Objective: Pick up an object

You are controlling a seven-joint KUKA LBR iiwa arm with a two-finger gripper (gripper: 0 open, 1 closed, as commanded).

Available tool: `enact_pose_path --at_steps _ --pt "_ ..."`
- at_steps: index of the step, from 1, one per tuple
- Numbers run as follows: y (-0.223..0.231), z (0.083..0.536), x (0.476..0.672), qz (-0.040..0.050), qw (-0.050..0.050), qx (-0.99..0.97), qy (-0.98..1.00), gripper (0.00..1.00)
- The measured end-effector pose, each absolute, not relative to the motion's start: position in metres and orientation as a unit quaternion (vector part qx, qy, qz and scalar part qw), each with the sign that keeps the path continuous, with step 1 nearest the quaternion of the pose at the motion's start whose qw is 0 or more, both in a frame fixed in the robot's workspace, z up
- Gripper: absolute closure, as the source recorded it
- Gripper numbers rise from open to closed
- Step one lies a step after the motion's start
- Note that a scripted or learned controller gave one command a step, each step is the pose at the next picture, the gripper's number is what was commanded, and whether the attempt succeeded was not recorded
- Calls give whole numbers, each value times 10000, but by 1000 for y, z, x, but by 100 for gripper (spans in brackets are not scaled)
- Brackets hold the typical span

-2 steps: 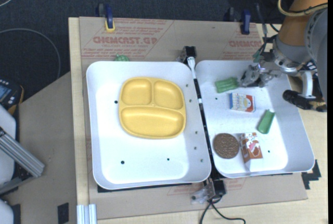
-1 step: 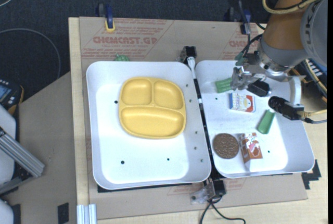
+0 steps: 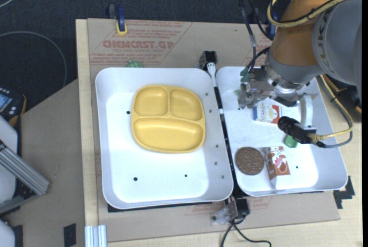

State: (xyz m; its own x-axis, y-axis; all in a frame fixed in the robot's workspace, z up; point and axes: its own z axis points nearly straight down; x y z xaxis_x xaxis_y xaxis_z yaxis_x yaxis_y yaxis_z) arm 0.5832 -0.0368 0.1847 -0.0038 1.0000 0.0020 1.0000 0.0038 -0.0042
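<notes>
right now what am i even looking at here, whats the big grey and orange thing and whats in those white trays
The big grey and orange thing is a robot arm. It reaches in from the right, and its gripper is at the end. This is a single picture from a camera fixed above the bench, looking down at a slant.

The left tray holds a yellow divided plate. The right tray holds a small white packet close to the gripper, a brown round disc and a red and white packet beside it.

The gripper hangs over the right tray. From this angle I can't tell whether it holds anything.
</notes>
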Motion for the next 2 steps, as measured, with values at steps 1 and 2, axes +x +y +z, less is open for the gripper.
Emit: enact_pose_path --at_steps 1,2 --pt "4 322 548 -57 -42 -7048 -7094 100" --pt "19 398 478 -13 -9 -7058 -7084 100"
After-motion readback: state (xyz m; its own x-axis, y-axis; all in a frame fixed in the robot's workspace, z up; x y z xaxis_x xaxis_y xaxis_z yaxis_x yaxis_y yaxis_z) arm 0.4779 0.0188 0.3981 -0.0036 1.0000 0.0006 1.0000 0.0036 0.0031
